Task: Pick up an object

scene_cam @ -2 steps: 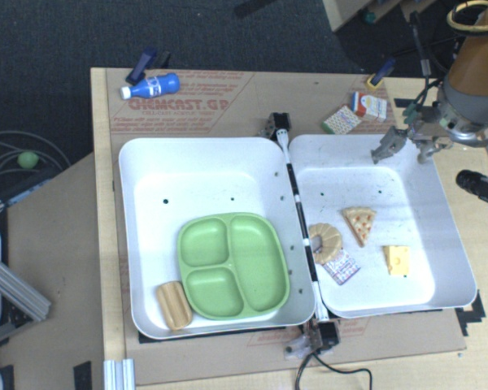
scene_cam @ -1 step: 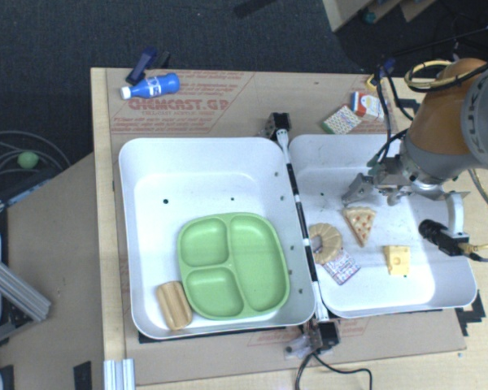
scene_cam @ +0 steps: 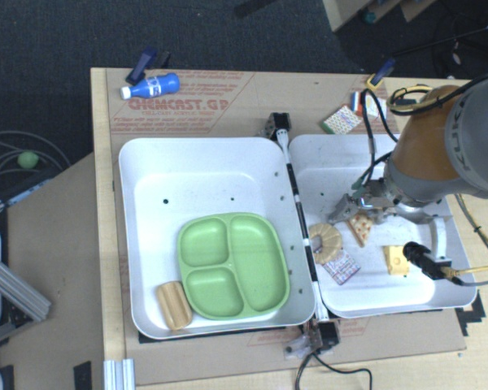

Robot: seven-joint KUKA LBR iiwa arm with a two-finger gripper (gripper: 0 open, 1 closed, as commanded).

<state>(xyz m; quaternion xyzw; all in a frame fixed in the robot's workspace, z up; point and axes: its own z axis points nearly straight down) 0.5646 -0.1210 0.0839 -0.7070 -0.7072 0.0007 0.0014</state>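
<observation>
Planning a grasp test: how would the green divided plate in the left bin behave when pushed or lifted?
The green divided plate looks like rigid plastic, so probably stiff and light. Lying flat, it should slide rather than tip. Its low rounded rim may be hard to pinch.

Faded red lettering, seemingly "GEMCAST.GP" (the last letters are unclear), is printed on the bench board (scene_cam: 183, 102).
</observation>
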